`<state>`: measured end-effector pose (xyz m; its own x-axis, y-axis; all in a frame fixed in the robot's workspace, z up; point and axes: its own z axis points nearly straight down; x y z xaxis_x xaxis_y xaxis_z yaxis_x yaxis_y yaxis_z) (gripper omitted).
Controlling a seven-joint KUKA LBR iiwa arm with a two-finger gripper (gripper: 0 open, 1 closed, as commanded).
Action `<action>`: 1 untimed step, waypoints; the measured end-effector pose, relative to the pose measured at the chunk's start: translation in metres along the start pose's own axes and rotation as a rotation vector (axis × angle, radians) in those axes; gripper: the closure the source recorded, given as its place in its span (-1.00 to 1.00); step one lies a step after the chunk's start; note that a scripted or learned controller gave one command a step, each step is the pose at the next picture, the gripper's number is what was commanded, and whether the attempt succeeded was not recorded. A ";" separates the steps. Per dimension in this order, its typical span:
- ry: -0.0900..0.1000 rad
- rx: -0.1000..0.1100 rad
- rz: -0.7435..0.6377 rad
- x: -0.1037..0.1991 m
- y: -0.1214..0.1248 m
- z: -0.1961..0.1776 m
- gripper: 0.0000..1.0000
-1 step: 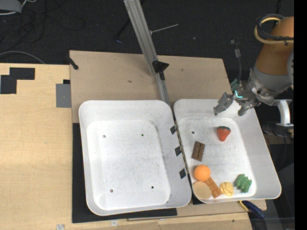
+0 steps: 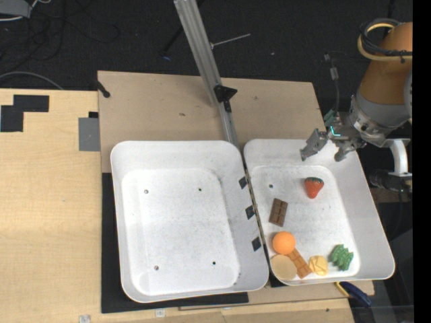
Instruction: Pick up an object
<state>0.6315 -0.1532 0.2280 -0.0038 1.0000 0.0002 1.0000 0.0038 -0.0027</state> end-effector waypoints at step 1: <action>0.001 0.004 0.003 -0.001 0.000 0.044 -1.00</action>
<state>0.6315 -0.1547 0.1844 -0.0004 1.0000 0.0013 1.0000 0.0004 -0.0070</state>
